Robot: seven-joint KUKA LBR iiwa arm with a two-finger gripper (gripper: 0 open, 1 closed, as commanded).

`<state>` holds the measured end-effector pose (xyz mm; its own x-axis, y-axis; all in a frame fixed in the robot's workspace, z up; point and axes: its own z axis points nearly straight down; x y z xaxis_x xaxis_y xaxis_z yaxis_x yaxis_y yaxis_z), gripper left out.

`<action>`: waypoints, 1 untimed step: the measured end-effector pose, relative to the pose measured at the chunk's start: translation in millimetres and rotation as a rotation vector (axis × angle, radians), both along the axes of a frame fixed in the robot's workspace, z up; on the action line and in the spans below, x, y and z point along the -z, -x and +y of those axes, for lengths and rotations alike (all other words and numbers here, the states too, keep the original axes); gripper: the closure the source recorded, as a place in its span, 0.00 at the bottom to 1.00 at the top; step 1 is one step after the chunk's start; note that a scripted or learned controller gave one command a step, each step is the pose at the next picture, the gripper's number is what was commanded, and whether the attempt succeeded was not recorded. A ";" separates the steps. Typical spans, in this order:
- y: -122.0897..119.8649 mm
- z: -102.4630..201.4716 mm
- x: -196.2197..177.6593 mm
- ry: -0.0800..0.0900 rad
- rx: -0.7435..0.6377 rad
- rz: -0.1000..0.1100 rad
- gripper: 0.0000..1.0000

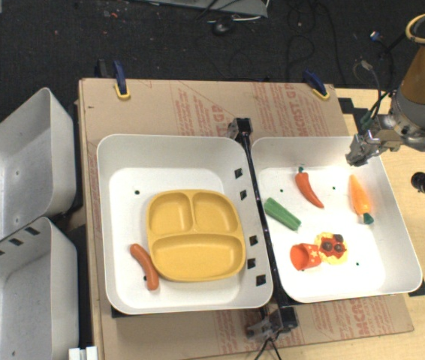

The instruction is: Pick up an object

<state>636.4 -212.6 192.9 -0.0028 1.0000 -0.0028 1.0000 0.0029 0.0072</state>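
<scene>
The right bin [393, 276] holds a red chili pepper [309, 188], a green pickle-shaped piece [282, 214], an orange carrot [360, 197], an orange-red pepper piece [305, 256] and a small yellow and red toy food piece [332, 246]. My gripper [362, 153] hangs over the far right corner of this bin, above and just behind the carrot. I see nothing between its fingers, and the view is too small to show how they stand.
The left bin [115, 171] holds a yellow divided plate [195, 235] with a brown sausage [145, 266] beside its left front edge. A black divider [254, 201] runs between the bins. Spare white bins [17, 201] stand at the far left.
</scene>
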 end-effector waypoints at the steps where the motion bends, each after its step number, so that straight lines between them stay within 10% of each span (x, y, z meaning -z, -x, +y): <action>1: -11.6 1.8 -57.4 0.000 -0.001 -0.002 1.00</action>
<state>648.0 -210.8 250.3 -0.0040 1.0000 -0.0033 1.0000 0.0040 0.0090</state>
